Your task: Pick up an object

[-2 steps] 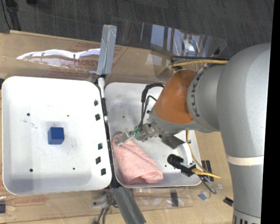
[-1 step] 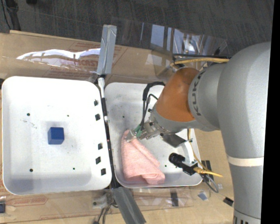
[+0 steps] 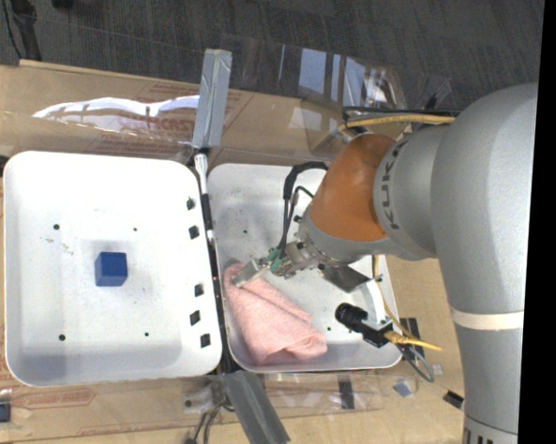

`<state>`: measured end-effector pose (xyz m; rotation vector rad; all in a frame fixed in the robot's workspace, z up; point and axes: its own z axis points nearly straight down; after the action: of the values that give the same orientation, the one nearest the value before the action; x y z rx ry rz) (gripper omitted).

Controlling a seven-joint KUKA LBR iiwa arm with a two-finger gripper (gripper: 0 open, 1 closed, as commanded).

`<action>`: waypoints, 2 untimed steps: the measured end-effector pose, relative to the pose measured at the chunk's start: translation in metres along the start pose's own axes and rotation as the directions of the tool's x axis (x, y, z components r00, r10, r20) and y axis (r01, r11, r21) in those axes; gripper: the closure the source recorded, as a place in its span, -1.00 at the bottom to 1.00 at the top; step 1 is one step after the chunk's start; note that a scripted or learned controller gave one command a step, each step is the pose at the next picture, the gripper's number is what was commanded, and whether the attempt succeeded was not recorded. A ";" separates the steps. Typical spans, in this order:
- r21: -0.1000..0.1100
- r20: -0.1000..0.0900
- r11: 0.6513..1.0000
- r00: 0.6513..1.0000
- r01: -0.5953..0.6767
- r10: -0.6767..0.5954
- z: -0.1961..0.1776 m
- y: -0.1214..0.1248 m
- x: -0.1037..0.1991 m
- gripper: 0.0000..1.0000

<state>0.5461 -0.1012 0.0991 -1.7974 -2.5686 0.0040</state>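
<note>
Camera view from above is taken up mostly by the brown tabletop (image 3: pixel 42 85), on which the right bin (image 3: pixel 246 200) is placed near the middle. From the right side of this bin the grey arm (image 3: pixel 467 200) is reached in, and its orange band (image 3: pixel 350 197) is seen above the far right part of the bin. The left bin (image 3: pixel 101 196) is set directly beside the right bin, with their walls touching along one side.

Inside the right bin, in its near half, a crumpled pink cloth (image 3: pixel 272 319) is laid against the near wall. The gripper (image 3: pixel 256 269) is lowered into the middle of the right bin, and its tip is seen at the far left edge of the cloth, touching it or just above it. Whether the gripper is open or closed cannot be told, and no object is seen held in it. A small blue cube (image 3: pixel 112 268) is placed outside the right bin, in the middle of the left bin, well apart from the gripper.
</note>
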 end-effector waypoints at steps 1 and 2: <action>-0.003 0.002 1.000 1.000 -0.016 0.016 0.009 -0.053 0.021 -1.00; -0.001 0.000 1.000 1.000 -0.010 0.010 0.000 -0.052 0.021 1.00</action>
<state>0.4900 -0.0993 0.0991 -1.8112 -2.5601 0.0024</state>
